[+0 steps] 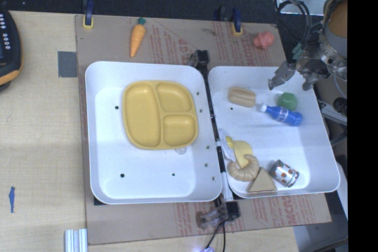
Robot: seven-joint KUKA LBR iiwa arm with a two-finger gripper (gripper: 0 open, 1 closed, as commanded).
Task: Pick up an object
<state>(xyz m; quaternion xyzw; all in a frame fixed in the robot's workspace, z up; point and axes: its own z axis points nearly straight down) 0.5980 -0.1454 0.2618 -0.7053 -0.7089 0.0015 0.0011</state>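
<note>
A light wooden desk (pixel 41 138) carries a brown cardboard sheet (pixel 177 44), held at its far edge by two blue-and-yellow clamps (pixel 88 13). Two shallow white plastic bins sit side by side on the cardboard, the left bin (pixel 103 144) touching the right bin (pixel 313 144) along their inner walls. An orange toy carrot with a green top (pixel 137 37) and a small pink object (pixel 264 39) lie on the cardboard beyond the bins. A grey square patch (pixel 67 64) sits on the desk left of the cardboard.

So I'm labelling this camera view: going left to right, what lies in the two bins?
Yellow divided plate → yellow duck toy → tan roll → blue bottle → green ball, below the gripper.
</note>
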